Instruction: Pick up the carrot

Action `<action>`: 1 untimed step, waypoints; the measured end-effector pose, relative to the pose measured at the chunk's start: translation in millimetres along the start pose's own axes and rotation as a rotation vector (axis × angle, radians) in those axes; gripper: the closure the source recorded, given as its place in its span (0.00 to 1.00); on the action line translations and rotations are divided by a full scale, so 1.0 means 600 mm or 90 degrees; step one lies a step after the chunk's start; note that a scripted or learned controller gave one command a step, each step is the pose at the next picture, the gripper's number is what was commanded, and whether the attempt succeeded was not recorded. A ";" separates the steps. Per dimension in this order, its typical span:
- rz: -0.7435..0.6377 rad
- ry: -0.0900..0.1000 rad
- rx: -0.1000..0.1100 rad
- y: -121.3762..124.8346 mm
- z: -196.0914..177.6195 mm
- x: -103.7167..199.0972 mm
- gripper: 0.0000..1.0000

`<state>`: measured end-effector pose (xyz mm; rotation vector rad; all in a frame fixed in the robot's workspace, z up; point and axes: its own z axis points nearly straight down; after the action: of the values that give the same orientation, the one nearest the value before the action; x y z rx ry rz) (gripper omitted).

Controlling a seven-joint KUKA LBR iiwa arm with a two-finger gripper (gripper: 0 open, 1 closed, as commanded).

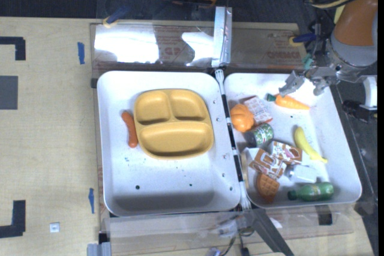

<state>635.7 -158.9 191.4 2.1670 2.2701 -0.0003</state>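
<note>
While the fingers [307, 82] hover spread, the carrot [292, 102] lies just below — untouched.

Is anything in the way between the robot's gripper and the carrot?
Nothing visible is. The gripper hangs over the back of the right bin, and the carrot lies just in front of and below it in the view. The banana and the orange fruit sit off to the side.

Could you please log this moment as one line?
gripper: open, above right bin | carrot: lying in bin, not held | step: grasp pending
</note>
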 end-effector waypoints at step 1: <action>0.164 0.002 0.003 0.016 0.158 -0.043 0.00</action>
<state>646.7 -184.7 96.9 2.4454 1.9758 -0.0025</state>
